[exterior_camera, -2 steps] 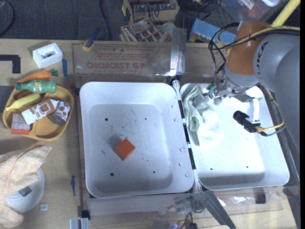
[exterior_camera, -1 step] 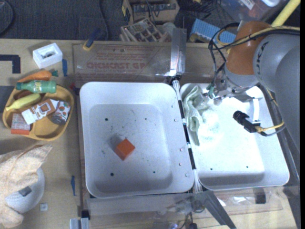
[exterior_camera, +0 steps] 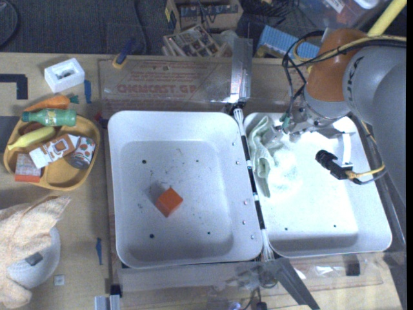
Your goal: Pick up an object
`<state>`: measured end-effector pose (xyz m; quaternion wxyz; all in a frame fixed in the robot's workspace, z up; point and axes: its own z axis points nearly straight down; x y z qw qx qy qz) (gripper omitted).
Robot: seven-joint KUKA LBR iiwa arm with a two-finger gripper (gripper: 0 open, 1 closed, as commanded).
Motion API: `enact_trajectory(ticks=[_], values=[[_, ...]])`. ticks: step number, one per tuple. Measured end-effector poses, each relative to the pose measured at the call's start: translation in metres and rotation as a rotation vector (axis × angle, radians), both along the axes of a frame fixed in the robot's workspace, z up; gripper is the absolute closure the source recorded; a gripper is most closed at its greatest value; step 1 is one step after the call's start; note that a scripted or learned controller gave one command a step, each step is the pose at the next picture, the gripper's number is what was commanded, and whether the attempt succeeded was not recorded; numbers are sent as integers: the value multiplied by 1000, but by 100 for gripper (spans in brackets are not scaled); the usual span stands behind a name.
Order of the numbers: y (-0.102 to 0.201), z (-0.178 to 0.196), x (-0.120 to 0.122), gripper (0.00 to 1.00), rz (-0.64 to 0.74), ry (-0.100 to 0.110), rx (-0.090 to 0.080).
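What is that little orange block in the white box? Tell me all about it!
The orange block is a small cube, plain and solid-looking, maybe foam or wood. It sits alone on the floor of the left bin, near the middle, turned cornerwise so its edges run at a slant to the bin's walls. A small shadow lies at its left. Only the bin floor touches it.

Bright overhead light, glare washing out right bin (exterior_camera: 335, 225).
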<state>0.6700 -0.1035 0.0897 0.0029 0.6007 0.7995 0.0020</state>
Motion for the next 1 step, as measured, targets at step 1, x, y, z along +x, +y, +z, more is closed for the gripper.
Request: enact_trajectory(ticks=[1], values=[[0,0,0,0,0,0,0]])
